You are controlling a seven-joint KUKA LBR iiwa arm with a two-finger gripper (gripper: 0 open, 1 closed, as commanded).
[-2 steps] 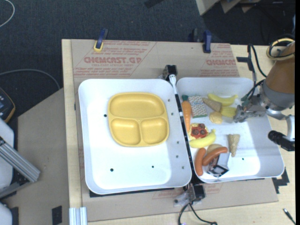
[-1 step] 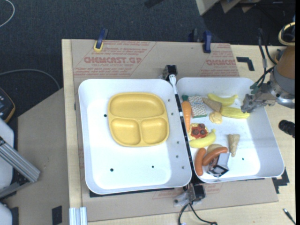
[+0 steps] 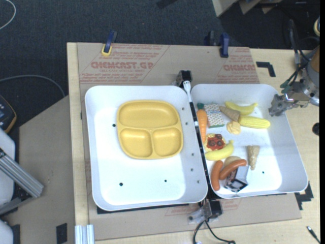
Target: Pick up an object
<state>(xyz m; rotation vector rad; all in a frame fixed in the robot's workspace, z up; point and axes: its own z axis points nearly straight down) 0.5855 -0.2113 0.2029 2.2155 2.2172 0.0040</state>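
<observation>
Hovering at the right rim of the right bin (image 3: 299, 159), the gripper (image 3: 278, 105) sits low beside the grey wrist that reaches in from the right; how wide it stands cannot be told from here, and nothing shows in its grasp. Taking that bin as the landmark, the toy food lies mostly in its left half. A carrot (image 3: 202, 125) runs along its left wall. A banana (image 3: 240, 107) and a corn cob (image 3: 254, 122) lie toward its far side, nearest the gripper but apart from it. A pizza slice (image 3: 215, 141) and a second banana (image 3: 221, 152) rest near its middle left, a pale cone (image 3: 252, 156) just right of them. Two sausages (image 3: 227, 166) and a dark object (image 3: 237, 181) crowd its near left corner. Left of the bin, touching it wall to wall, sits the other bin (image 3: 101, 151), bearing a yellow divided tray (image 3: 150, 128).
</observation>
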